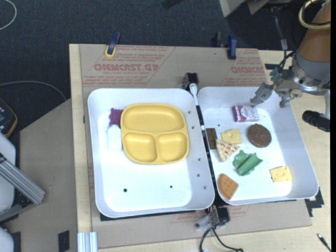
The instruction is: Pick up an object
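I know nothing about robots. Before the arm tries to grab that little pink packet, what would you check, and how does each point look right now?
1. Gripper above the right bin: ok, at its far edge.
2. Pink packet in plain view: ok, just beside the gripper.
3. Packet free of neighbours: ok, the brown cookie lies apart from it.
4. Fingers open wide enough: cannot tell.
5. Gripper carrying nothing: cannot tell.
6. Yellow tray out of the way: ok, it sits in the left bin.

Gripper (272,95) low, fingers spread
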Robot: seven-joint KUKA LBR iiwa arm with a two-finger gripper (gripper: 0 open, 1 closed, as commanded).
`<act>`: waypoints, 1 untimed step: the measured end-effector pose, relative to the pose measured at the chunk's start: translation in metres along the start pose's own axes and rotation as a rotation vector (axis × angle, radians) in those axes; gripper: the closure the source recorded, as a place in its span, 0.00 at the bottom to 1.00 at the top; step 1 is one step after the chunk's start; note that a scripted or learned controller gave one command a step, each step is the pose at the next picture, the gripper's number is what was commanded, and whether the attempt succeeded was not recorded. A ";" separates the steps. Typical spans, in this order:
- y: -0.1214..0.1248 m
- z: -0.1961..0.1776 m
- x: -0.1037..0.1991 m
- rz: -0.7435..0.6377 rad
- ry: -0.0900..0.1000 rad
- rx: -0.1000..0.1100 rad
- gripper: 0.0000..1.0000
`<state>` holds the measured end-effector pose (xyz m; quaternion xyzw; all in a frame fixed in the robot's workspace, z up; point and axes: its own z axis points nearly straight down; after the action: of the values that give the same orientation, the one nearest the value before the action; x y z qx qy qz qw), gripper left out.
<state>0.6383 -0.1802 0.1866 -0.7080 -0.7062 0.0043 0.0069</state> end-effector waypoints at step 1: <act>0.003 -0.009 0.000 -0.003 -0.003 -0.015 0.00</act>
<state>0.6418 -0.1800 0.1958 -0.7070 -0.7072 0.0001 0.0004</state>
